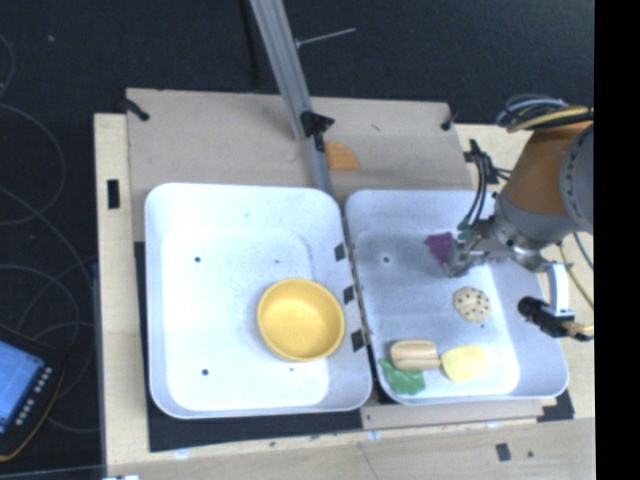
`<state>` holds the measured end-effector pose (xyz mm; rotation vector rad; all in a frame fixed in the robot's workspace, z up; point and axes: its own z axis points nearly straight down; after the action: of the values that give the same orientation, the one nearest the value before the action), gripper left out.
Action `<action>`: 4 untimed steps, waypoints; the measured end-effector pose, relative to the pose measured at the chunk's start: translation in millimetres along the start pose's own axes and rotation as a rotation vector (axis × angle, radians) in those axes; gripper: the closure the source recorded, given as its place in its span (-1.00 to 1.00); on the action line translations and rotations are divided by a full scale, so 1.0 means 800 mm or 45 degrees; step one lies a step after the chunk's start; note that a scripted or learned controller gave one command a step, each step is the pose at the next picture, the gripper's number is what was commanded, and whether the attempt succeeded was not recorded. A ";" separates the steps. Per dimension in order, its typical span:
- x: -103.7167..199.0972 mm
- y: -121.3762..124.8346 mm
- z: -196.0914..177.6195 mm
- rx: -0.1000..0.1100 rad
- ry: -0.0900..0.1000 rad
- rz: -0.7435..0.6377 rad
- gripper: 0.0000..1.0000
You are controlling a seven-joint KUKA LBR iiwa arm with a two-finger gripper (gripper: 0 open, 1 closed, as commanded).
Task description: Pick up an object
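As binned: 1 bowl (299, 319), 5 bits.

Showing two white bins (180, 268), a yellow bowl (300, 319) lower centre, a purple piece (439, 244) right of centre, a speckled beige cookie (471, 303), a tan roll (414, 354), a pale yellow lump (465, 363), a green scrap (402, 377) lower right.
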<state>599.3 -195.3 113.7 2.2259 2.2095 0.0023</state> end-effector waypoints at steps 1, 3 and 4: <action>-0.009 0.011 -0.062 -0.002 0.000 -0.006 1.00; -0.011 0.016 -0.206 -0.004 0.000 -0.015 1.00; 0.049 0.028 -0.213 0.001 0.003 -0.018 1.00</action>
<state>621.0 -155.9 283.8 2.2116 2.2267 0.0041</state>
